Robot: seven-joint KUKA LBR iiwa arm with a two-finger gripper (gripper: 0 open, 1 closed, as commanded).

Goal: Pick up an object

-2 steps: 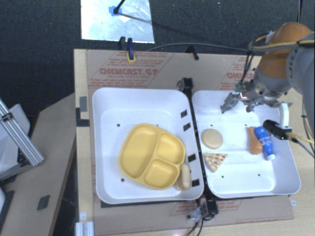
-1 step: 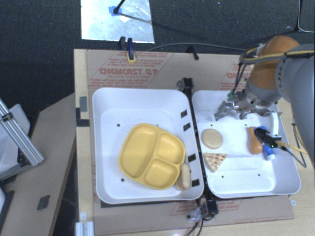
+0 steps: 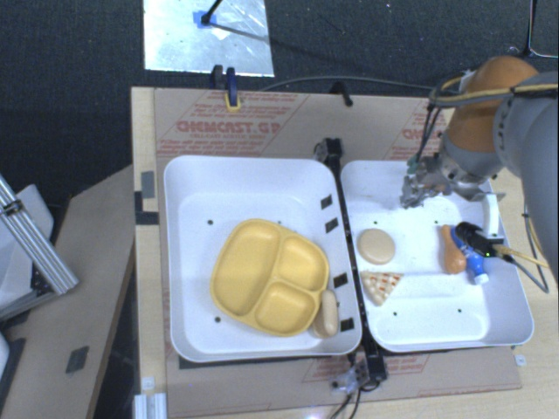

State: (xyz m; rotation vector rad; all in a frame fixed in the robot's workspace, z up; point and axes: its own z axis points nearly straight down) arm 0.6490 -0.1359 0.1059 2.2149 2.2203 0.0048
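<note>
Round cookie [image 3: 377, 245] near left of right bin [image 3: 502, 321], waffle wedge [image 3: 382, 285] just nearer. Tool [image 3: 417, 190] hovering far side, finger state unclear. Best centred over cookie, lowered straight, clear of wedge.

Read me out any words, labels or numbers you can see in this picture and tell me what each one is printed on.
"CHEMCAST GP", in red on the brown protective sheet under the bins, beyond the left bin.
A second red print on the same sheet by the right bin's far corner: cut off by the arm, not readable.
Faint red print along the sheet's near edge: too blurred to read.
No text on the yellow tray.
</note>
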